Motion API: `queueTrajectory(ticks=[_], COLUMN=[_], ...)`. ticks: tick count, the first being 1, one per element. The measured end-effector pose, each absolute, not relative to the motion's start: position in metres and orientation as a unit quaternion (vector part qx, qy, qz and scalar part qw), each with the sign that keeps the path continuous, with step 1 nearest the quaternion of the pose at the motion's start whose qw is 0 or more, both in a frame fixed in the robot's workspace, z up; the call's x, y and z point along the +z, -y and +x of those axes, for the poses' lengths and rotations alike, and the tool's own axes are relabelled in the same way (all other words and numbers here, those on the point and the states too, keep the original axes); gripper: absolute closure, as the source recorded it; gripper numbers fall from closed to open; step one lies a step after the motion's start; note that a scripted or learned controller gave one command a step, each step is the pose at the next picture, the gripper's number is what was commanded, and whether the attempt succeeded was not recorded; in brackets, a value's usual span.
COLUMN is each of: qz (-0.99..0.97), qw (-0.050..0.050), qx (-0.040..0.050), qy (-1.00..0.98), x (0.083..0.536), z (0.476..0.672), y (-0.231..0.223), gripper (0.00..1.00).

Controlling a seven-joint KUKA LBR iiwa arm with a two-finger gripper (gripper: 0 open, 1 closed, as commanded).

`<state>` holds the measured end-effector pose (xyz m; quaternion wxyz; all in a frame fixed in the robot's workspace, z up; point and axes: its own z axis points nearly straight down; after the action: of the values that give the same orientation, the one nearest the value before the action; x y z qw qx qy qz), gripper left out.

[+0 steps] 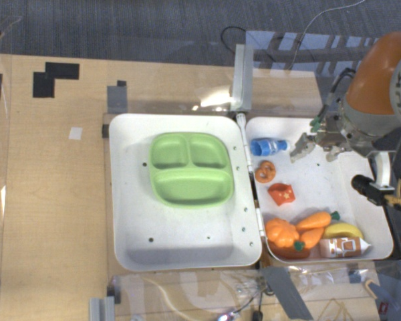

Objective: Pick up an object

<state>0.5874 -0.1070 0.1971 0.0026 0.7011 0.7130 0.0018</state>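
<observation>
My gripper (315, 154) hangs over the upper part of the right bin (361, 199), open, with nothing between its fingers. A blue bottle (267, 146) lies just to its left. Below that are an orange pretzel-like piece (264, 172) and a red block (281, 194). Along the bin's near edge sit an orange pepper (282, 233), a carrot (314, 221), a banana (343, 231) and a small brown-and-white carton (344, 247).
The left bin (134, 199) holds a green divided plate (190, 168) at its centre. A metal divider post (241, 79) stands behind the seam between the bins. The arm's orange band (381, 72) rises at the right.
</observation>
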Motion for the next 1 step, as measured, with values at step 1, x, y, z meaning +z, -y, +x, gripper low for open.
queueTrajectory(ticks=[1], qz=[0.749], qw=[0.004], qx=[0.004], qy=[-0.662], x=[0.1168], z=[0.5352], y=[0.0924], gripper=[0.0])
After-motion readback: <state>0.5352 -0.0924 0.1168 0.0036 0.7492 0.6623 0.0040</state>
